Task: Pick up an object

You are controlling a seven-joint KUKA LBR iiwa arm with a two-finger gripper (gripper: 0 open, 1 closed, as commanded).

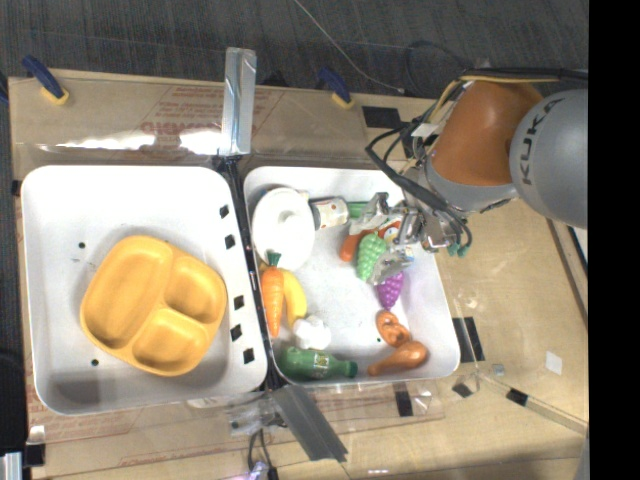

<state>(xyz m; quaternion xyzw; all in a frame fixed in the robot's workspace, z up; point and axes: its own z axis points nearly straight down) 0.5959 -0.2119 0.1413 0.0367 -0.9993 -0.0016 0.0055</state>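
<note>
A: Where is the gripper [398, 230] at this moment?

B: It is low in the upper right part of the right white bin [440, 313]. The grey arm with the orange band [480, 138] comes in from the right side. The metal end of the gripper is just above a green bunch of plastic grapes [371, 256].

A: Does it hold the grapes?

B: I cannot tell. The grapes touch the gripper or are very near to it, but cables and metal parts cover that place.

A: What other things are in this bin?

B: A purple bunch of grapes [390, 288] lies just below the green one. An orange piece [349, 247] is beside the green grapes on their left. A round white plate-like object [281, 224] is at the upper left, with a small white and green container [330, 212] next to it. An orange plastic carrot [272, 296] and a yellow banana [295, 295] lie together along the left wall. A dark green bottle [314, 364] lies on its side at the bottom, and two orange-brown toy foods [398, 343] are in the lower right corner.

A: And the left white bin [60, 198]?

B: It has a yellow plastic tray with three compartments [152, 303], well apart from the gripper.
</note>
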